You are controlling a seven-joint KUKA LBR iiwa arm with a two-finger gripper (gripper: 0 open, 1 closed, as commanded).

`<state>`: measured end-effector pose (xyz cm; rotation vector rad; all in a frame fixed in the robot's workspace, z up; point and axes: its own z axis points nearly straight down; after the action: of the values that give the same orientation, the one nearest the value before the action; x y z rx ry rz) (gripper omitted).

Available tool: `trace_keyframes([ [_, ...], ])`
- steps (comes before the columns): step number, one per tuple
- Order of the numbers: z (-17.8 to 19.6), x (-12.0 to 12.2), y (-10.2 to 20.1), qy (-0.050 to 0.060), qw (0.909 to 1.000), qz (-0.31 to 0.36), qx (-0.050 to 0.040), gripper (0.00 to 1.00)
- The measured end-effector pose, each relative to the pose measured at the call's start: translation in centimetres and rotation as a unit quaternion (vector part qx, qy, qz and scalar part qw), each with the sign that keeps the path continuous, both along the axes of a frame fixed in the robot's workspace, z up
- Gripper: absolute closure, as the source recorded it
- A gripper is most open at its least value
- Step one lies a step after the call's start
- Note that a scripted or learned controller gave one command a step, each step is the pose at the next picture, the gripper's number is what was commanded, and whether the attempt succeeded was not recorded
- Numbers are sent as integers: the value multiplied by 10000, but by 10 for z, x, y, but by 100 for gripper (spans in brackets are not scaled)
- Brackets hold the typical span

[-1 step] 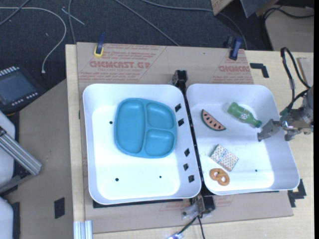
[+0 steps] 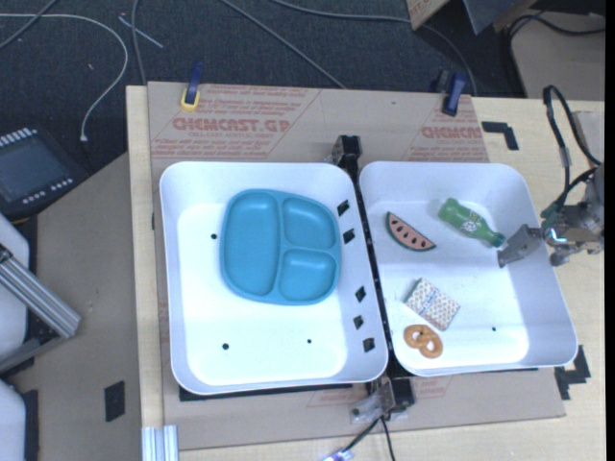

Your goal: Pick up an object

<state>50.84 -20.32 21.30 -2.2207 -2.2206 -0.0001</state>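
The gripper (image 2: 524,245), its state impossible to tell, should descend squarely over the green bottle (image 2: 470,222) at its ten o'clock.

Bright, even light from overhead. White bins (image 2: 538,344) nearly blown out, little surface detail. Shadows soft and short; a faint one under the blue plate (image 2: 281,246). Dark floor at top stays murky, cables (image 2: 106,27) still readable. Overall slightly soft, grainy. Right edge, around the gripper (image 2: 524,246), blurs.
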Motion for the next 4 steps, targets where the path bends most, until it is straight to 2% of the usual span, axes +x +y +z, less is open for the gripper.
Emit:
trace_keyframes([
  [2, -103, -19, 6, 22, 10000, -2, 14, 0],
  [3, -129, -19, 7, 13, 10000, -1, 11, 0],
  [4, -118, -19, 6, -1, 10000, -5, 6, 100],
])
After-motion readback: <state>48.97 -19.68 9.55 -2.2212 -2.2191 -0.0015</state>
